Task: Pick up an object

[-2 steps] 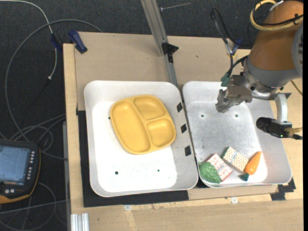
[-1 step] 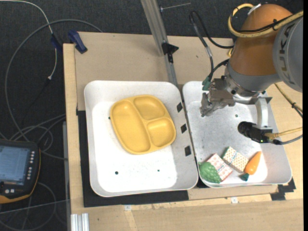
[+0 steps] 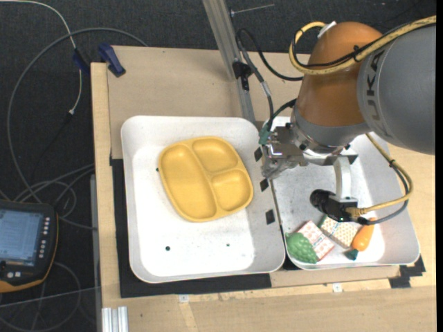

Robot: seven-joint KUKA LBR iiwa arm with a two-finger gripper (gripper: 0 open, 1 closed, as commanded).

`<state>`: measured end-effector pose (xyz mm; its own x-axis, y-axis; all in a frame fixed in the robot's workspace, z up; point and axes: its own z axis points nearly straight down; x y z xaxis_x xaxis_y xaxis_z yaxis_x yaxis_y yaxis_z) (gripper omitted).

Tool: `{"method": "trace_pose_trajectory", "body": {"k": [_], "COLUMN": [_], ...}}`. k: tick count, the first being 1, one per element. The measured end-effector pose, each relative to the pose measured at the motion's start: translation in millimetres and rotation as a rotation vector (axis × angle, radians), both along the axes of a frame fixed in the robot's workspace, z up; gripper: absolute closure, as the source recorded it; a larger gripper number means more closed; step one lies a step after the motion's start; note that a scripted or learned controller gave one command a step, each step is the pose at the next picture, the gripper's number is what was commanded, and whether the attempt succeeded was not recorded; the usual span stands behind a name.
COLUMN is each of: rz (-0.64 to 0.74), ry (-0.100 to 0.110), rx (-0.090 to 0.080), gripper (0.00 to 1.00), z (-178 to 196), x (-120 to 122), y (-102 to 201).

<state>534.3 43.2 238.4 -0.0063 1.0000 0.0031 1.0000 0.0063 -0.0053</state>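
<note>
1. We see the gripper (image 3: 277, 159) low over the far left side of the right shallow white bin (image 3: 299, 198), just beside the wall it shares with the left shallow white bin (image 3: 208, 253). We cannot tell whether it is released or clenched, and we see nothing held in it.
2. The likeliest things to pick lie clustered in the near corner of the right bin, well apart from the gripper: a green knobbly toy vegetable (image 3: 302, 246), a pale red-patterned small packet (image 3: 315, 235), a tan checkered small block (image 3: 338, 232) and an orange carrot-shaped toy (image 3: 362, 237).
3. We judge all four light and fairly stiff. The packet and the block offer flat sides, so across their narrow width looks the surest hold. The carrot looks smooth and tapered and may slip, so we would take it at its thick middle. Because they crowd together, a neighbour may get nudged.
4. The yellow three-compartment plastic plate (image 3: 205, 178) lies flat in the left bin. We judge it light and rigid but wide and low, with only its rim or a divider ridge to pinch.
5. Counting, we find two bins on the pale wooden surface (image 3: 173, 75), one plate and four small items, one of each kind. A teal scrap (image 3: 351, 254) beside the carrot is too small to name.
</note>
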Motion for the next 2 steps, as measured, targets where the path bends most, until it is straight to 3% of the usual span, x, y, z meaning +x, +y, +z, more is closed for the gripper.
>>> {"method": "trace_pose_trajectory", "body": {"k": [1,2], "rz": [0.001,-0.006], "ry": [0.0,-0.002], "rx": [0.0,-0.002], "gripper": [1.0,0.0], "z": [4.2,4.0], "x": [-31.7,-30.3], "y": [52.1,48.1]}}
